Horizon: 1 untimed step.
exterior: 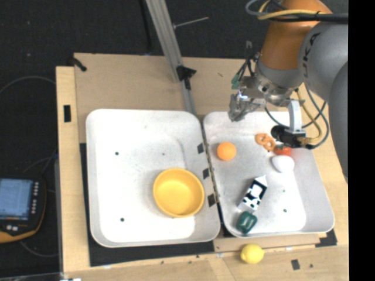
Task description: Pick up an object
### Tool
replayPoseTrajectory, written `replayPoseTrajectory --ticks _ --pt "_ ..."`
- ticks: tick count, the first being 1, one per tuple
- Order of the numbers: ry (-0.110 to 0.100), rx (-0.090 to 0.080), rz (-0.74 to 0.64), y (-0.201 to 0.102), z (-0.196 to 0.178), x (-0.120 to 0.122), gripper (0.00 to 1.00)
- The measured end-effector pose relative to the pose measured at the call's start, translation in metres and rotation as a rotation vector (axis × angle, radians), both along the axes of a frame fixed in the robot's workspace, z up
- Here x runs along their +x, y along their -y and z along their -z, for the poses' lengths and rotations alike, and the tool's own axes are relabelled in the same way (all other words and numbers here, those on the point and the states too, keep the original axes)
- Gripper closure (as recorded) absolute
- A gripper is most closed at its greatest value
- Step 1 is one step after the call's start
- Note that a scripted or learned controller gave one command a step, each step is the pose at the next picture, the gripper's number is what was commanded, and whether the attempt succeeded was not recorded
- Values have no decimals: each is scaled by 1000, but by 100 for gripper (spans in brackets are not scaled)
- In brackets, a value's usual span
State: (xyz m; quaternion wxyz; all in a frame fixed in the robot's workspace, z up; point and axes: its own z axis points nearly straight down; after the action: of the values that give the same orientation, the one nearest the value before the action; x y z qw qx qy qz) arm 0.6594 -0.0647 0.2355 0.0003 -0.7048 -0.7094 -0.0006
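Camera view: gripper [237, 113] over right bin [310, 215] far rim; grip state cannot be told. Ball [227, 151], pretzel [264, 140], egg [283, 164] nearby. Bowl [179, 192] in left bin [117, 157].

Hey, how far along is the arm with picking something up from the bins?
Nothing looks picked up yet. The hand hangs over the far edge of the right bin, with nothing visible in it. The orange ball, the black-and-white toy, the green piece and the white egg all lie in that bin. Left: choose one, descend, grasp, lift.
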Motion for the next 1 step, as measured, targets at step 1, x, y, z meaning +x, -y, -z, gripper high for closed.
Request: replayPoseTrajectory --ticks 1 --pt "0 -1 4 -53 8 -8 100"
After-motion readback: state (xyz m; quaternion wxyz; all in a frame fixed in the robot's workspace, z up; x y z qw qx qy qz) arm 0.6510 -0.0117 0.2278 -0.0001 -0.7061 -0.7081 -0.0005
